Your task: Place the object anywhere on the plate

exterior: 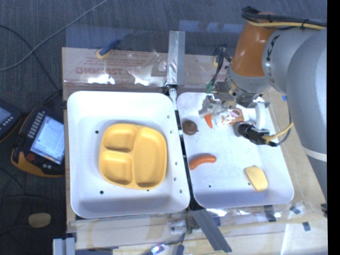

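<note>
- Pendant [41,142]: lies on the floor left of the worktop, its screen lit.
- Worktop [117,68]: carries two white bins side by side; clear plastic sheeting is spread along its far edge.
- Left bin [79,195]: holds the plate [134,155], yellow with three compartments, roughly at the bin's centre. Nothing rests on the plate.
- Right bin [228,193]: holds four loose items, all apart from one another.
- Brown round piece [189,126]: near the bin's left wall, towards the far side.
- Sausage [202,160]: orange-red and curved, lying flat in the left half of the bin, nearer the camera than the brown piece.
- Carrot [208,121]: a small orange piece, just right of the brown piece and directly beneath the jaws.
- Yellow block [257,177]: in the near right part of the bin, well apart from the arm.
- Gripper [215,110]: hangs low over the far part of the right bin, right at the carrot. Whether the jaws are wide, narrow or closed on anything cannot be told; wrist hardware hides them.
- Arm [297,62]: enters from the right, orange band above the wrist.
</note>
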Robot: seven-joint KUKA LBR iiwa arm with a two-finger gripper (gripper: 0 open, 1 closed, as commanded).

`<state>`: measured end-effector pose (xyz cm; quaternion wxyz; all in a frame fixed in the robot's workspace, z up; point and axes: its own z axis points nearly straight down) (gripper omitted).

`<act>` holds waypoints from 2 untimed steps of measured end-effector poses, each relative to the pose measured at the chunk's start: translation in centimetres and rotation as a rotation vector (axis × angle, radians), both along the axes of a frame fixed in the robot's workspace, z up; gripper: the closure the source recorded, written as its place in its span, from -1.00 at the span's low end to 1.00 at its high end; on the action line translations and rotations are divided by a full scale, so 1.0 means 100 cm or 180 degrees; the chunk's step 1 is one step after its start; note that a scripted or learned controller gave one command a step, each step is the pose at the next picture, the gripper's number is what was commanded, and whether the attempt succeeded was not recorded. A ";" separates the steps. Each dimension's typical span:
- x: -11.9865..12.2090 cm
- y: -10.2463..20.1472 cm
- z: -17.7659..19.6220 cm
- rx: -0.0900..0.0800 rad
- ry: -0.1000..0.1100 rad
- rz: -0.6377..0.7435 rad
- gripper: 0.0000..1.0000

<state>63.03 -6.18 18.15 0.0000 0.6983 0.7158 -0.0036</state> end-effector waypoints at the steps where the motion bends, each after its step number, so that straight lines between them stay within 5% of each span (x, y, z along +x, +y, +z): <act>1: 0.000 0.000 0.000 0.0000 -0.0001 0.0000 -1.00; 2: -0.075 -0.033 0.089 -0.0001 -0.0007 -0.1177 -1.00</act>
